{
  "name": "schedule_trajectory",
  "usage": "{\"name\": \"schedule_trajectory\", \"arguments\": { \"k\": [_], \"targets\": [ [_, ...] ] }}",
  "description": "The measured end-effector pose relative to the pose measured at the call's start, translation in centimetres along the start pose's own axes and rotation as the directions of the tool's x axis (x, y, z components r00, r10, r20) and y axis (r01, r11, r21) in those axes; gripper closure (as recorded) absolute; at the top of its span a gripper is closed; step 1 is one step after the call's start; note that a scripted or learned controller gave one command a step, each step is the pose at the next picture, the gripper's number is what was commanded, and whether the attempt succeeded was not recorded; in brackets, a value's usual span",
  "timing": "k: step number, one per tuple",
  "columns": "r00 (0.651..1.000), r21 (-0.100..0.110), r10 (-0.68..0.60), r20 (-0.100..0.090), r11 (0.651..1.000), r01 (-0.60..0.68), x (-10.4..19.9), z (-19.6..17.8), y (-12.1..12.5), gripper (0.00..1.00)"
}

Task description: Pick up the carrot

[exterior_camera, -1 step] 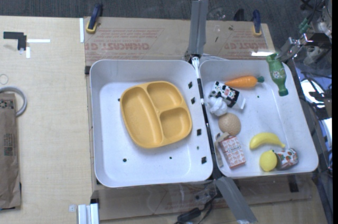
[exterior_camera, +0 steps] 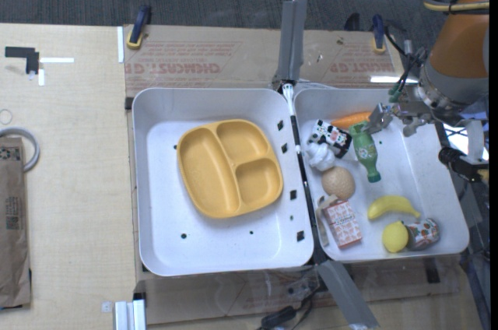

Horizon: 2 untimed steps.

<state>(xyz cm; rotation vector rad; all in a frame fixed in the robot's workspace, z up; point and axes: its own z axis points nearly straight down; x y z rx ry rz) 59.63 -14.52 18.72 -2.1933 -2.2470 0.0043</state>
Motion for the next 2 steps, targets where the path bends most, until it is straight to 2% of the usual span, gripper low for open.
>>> {"name": "schedule_trajectory", "arguments": {
  "k": [1,2],
  "targets": [
    [0.938,-0.003,-0.348,0.002,0.938,0.348,-0.9,0.7,5.8,0.00],
    [0.666,-0.004,-0.746,0.005,0.666,0.746,3.3,-0.6,6.4,0.00]
  ]
}}
